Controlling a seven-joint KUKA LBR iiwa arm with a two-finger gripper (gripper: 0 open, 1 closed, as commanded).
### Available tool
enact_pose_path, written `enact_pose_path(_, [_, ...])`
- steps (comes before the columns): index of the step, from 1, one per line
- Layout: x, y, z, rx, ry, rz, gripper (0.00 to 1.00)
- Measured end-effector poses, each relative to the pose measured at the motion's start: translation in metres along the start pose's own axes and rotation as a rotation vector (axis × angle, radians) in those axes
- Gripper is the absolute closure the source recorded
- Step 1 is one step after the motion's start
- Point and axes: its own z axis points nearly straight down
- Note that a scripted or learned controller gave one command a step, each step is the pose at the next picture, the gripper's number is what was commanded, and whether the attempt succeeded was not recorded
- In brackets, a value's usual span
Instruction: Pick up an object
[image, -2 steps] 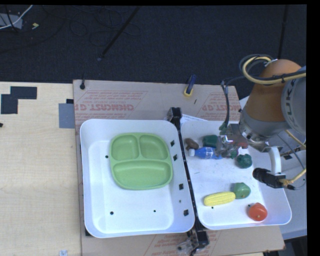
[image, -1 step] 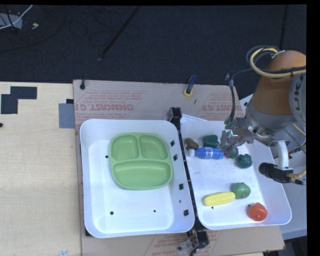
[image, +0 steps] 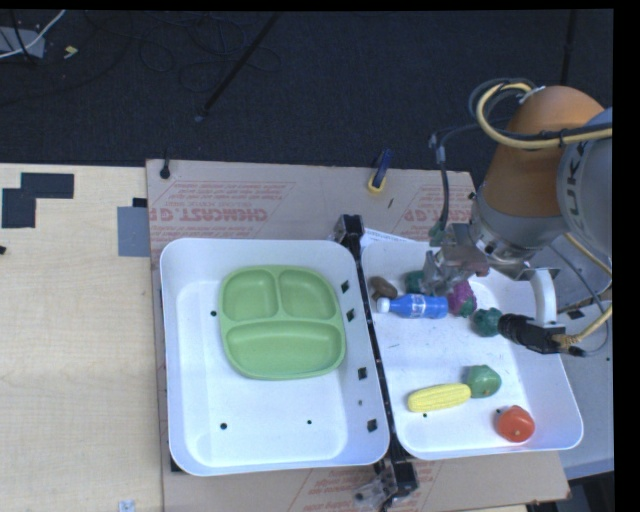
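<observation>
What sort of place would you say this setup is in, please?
Probably a robotics lab test bench: a grey and orange arm reaches over two white bins, one holding a green divided plate, the other toy food such as a corn cob.

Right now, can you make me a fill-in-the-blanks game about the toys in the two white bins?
1. The divided plate in the left bin is colored ____.
2. The yellow corn lies in the ____ bin.
3. The bottle near the gripper has a label colored ____.
4. The toy tomato is colored ____.

Missing words: green; right; blue; red
</observation>
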Motion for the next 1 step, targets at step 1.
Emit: enact_pose_path(1, [0.0068, 0.0080, -0.0021, -0.001, 0.000, -0.005, 1.00])
